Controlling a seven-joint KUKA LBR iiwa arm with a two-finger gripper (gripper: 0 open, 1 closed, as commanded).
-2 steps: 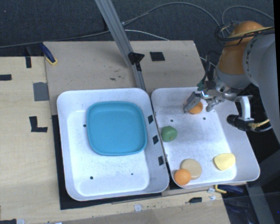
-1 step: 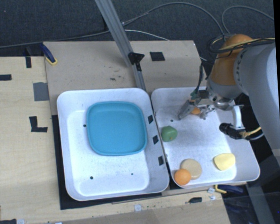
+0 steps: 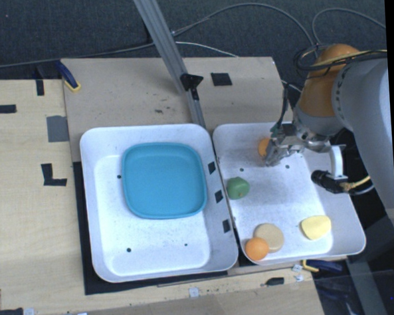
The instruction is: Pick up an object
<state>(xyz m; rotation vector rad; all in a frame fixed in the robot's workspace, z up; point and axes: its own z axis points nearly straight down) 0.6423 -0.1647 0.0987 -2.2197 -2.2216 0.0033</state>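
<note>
So the claw [image 3: 275, 154] was down in the right bin [image 3: 335, 245], up near its back edge, hanging off the grey arm [image 3: 363, 103] with that orange band [image 3: 316, 93] above the wrist. Honestly I couldn't tell how far open it was; the whole thing was a small blur of metal from that angle. Right up against it on the left sat a small orange object [image 3: 265, 146], partly hidden by the claw. It looked like they were touching, but I couldn't say if it was actually gripped or just sitting beside it.

Rest of the right bin: a green ball-ish thing [image 3: 237, 187] near the left wall, about halfway down. Along the front edge there was an orange ball [image 3: 256, 249] in the left corner, with a tan round piece [image 3: 270, 236] touching it, and a pale yellow lump [image 3: 316, 227] further right, apart from those two.

The left bin [image 3: 106, 252] had a blue squarish plate [image 3: 164, 179] lying flat toward its back half.

Both bins sat side by side on the table [image 3: 113, 92], which had bits of black tape [image 3: 221, 79] stuck to it.
</note>
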